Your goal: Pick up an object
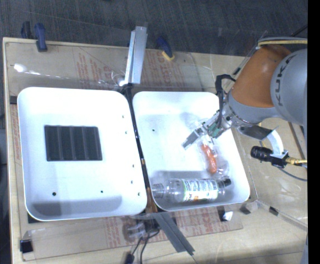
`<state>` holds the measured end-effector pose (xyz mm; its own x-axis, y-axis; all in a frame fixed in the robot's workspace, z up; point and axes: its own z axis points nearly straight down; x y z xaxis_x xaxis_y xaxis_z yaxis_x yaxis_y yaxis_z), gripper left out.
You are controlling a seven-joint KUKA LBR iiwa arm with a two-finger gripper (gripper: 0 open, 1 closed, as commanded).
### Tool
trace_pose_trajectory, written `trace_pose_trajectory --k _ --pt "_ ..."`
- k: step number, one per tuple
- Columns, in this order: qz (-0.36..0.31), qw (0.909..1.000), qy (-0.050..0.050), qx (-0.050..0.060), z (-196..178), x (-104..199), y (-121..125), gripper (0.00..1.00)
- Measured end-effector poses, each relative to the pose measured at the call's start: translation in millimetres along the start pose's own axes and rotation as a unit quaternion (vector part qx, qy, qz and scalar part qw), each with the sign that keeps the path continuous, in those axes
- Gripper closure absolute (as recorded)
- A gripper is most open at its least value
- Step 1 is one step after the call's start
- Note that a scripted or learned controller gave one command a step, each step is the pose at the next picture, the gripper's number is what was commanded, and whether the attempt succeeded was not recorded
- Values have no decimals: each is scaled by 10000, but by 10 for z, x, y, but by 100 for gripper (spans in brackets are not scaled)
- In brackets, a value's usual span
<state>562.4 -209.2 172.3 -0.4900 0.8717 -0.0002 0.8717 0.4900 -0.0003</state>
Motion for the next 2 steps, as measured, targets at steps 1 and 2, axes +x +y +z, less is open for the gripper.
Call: trace_pose_trajectory --k 1,2 --pt "-19 10000 -4 -1 -106 0 13 100" --pt "-18 10000 -4 -1 -105 0 12 0"
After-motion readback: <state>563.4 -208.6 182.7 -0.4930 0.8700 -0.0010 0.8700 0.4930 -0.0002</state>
